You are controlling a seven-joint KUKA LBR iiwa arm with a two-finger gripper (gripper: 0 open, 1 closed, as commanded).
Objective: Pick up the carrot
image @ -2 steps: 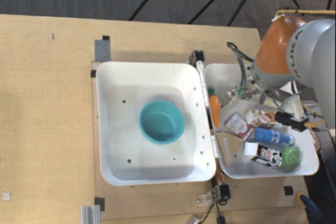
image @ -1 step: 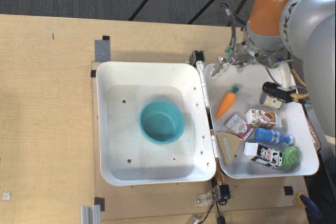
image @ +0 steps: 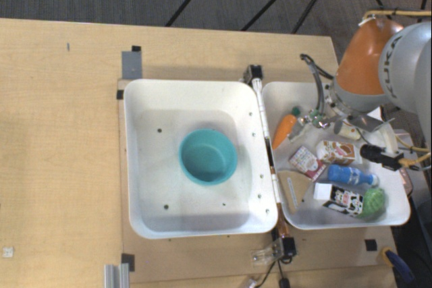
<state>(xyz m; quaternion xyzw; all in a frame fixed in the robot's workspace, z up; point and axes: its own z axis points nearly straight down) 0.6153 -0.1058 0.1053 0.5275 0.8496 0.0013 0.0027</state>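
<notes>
Carrot (image: 284,131): orange, tilted, lying in the right bin (image: 402,212) at about ten o'clock of its floor, lower tip close to the wall shared with the left bin (image: 145,226). Gripper (image: 322,121): just beside the carrot at its three o'clock, low over the right bin's upper part; how far its claw stands open cannot be told, and nothing is seen held in it. Arm (image: 398,71): grey with orange band, entering at two o'clock of the bench (image: 54,145). Bowl (image: 208,156): teal, upright, near the centre of the left bin. Other right-bin contents: pink packet (image: 304,159) near the centre; printed packet (image: 336,151) just beside it at two o'clock; blue bottle (image: 352,176) on its side toward four o'clock; black-and-white carton (image: 345,199) at five o'clock; green object (image: 374,199) touching the carton at its three o'clock. Bins sit side by side, walls touching.
</notes>
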